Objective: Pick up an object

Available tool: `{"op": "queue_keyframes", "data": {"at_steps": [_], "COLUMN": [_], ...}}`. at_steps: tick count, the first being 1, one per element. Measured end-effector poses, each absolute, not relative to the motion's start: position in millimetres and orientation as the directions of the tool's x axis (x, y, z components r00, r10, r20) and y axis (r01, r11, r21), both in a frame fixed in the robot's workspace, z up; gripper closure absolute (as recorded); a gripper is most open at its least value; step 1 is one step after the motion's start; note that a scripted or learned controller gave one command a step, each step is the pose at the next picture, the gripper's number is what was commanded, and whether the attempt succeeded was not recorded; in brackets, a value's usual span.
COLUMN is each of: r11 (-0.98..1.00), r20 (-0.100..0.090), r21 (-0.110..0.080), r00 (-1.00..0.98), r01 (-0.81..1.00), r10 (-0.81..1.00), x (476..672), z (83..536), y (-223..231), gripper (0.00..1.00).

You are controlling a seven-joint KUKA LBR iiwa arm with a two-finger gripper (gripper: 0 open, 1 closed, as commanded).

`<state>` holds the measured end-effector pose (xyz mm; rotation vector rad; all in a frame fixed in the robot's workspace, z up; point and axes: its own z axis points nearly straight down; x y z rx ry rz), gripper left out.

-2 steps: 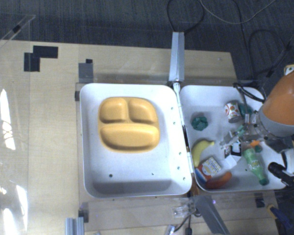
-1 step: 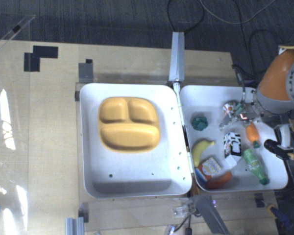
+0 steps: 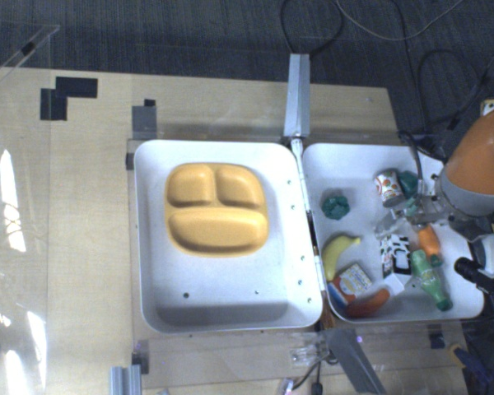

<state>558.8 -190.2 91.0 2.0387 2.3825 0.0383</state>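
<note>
We look down on a wooden bench [image 3: 82, 245] bearing two shallow white bins side by side. Nearest us, in the right bin [image 3: 358, 159], a red and orange object [image 3: 364, 303] lies against the front wall, with a small printed packet [image 3: 355, 279] just behind it. Beside these a green bottle [image 3: 429, 280] lies on its side, a yellow banana [image 3: 337, 252] curves near the bin's left wall, and a black and white item [image 3: 395, 255] sits between them. Behind these we see a small orange piece [image 3: 429, 240]. The gripper [image 3: 412, 212] reaches in from the right just above it; we cannot tell its state. Farther back lie a dark teal lump [image 3: 336, 206] and a red and white can [image 3: 388, 187]. The left bin [image 3: 148, 220] holds a yellow divided tray [image 3: 216, 208]
</note>
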Motion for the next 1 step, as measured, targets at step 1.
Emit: {"op": "queue_keyframes", "data": {"at_steps": [1], "r11": [0.159], "r20": [0.001], "r21": [0.001], "r00": [-0.159], "r01": [0.987], "r10": [0.987], "x": [538.2], "z": [101.5], "y": [-174.9], "gripper": [0.00]}}
